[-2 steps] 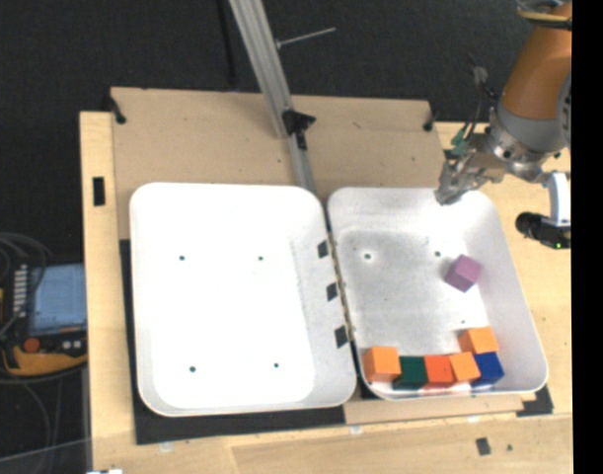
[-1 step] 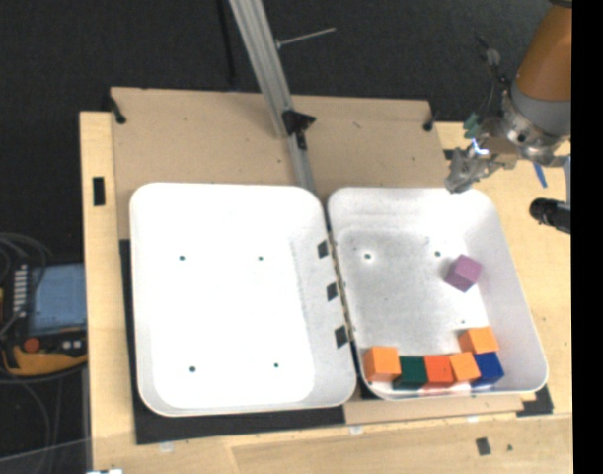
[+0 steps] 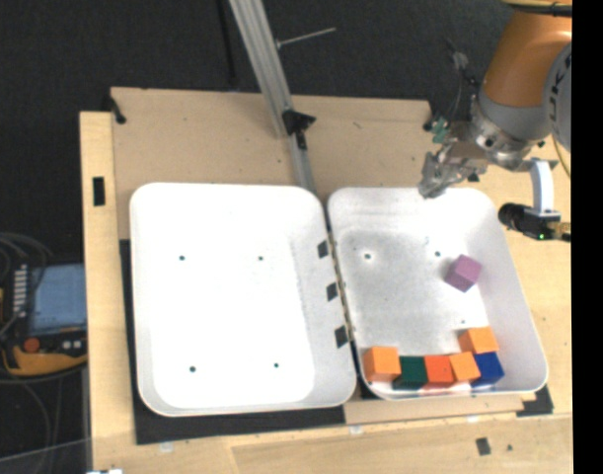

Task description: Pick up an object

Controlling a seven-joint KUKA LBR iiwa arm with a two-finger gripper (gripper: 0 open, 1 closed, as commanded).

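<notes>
- Where the right bin [image 3: 513, 294] slopes nearest: four orange blocks [image 3: 383, 361], one green [image 3: 412, 370], one blue [image 3: 489, 366].
- Farther back, one purple block [image 3: 464, 273].
- No telling the gripper [image 3: 435, 188]'s state.

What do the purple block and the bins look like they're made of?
Purple block: probably painted wood or hard foam, going by its matte, even colour and crisp edges; I can't tell which. Right bin and left bin: likely moulded white plastic, smooth with rounded corners; the right one's floor looks scuffed grey.
</notes>
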